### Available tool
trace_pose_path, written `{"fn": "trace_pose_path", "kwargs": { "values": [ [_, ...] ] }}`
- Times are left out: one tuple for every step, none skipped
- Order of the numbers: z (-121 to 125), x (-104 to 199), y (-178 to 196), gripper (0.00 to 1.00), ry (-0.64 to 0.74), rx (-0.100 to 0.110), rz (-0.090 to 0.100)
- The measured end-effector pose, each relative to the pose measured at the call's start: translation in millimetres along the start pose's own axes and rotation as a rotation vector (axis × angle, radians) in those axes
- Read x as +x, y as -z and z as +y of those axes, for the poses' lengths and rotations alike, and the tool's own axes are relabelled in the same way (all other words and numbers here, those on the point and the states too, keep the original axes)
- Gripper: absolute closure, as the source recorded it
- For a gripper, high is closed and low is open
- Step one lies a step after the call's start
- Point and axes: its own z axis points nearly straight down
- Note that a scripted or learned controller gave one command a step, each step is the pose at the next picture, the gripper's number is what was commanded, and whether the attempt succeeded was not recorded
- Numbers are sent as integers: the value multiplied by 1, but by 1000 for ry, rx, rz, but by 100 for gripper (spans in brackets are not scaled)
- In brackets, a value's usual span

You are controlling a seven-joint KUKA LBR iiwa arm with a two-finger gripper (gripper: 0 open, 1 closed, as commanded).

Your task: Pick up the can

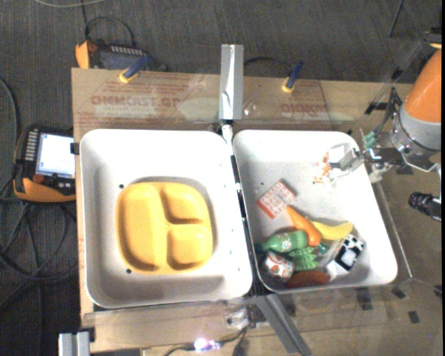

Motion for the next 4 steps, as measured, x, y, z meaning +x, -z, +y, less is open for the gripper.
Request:
{"fn": "trace_pose_path", "kwargs": {
  "values": [
    [1, 1, 8, 100, 2, 1, 1],
    [-63, 5, -126, 100, -85, -13, -3],
    [-63, 6, -118, 100, -84, -12, -1],
    [10, 7, 59, 100, -109, -1, -5]
  ]
}}
